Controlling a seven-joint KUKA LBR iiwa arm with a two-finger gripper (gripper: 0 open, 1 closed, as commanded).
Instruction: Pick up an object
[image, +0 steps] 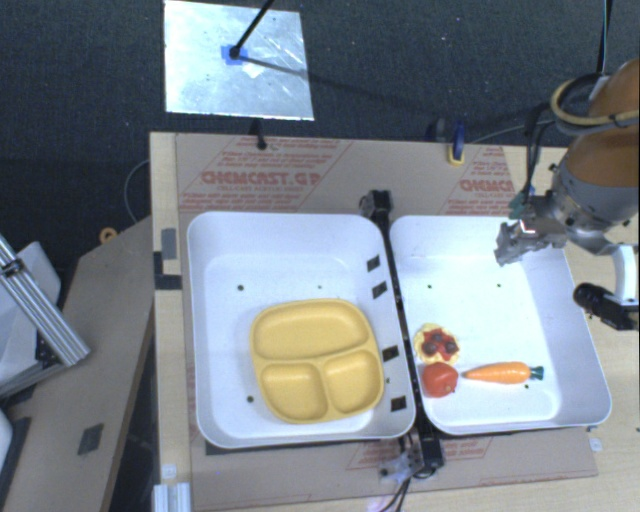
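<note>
Two shallow white bins sit side by side on the bench (300, 170), the left bin (215, 300) and the right bin (560, 330), their inner walls touching along a dark seam with clips. The left bin carries one thing: a yellow divided tray (315, 360) with three compartments, one long and two smaller, lying toward the bin's near edge and closer to its right wall. The right bin carries three small things, all gathered toward its near-left corner: one toy carrot (497, 374), one red tomato (440, 380) and one small round pastry (437, 342) with dark red topping on a yellow base. The carrot lies flat with its long axis running nearly parallel to the bin's near edge; its green stem end points toward the right wall and its orange tapered end points left, touching or just beside the tomato. The pastry lies just behind the tomato, close to the left wall. The gripper (520, 240) hangs over the far-right part of the right bin, near its far edge and well apart from the three things; nothing shows between its fingers, and whether they stand apart or together I cannot tell from this slant.
</note>
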